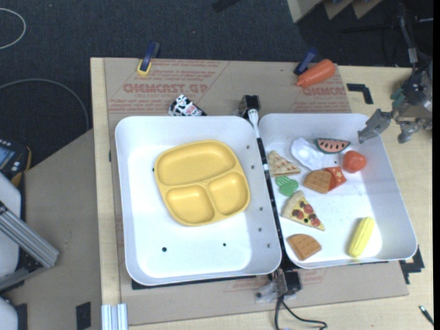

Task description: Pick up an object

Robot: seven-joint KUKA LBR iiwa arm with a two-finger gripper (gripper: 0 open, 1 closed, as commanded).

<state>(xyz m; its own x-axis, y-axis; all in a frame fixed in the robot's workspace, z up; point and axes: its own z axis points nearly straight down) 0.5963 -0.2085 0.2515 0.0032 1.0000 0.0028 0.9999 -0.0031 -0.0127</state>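
The gripper point(388, 124) hangs over the right bin's point(402, 212) far right corner, fingers apart and holding nothing. The toy foods, such as the tomato point(354, 161), lie in this bin, ready for picking.

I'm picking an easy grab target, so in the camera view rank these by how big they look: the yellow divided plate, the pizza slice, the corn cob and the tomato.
Largest to smallest:
1. yellow divided plate, by far
2. pizza slice and corn cob, too alike to separate
3. tomato, smallest
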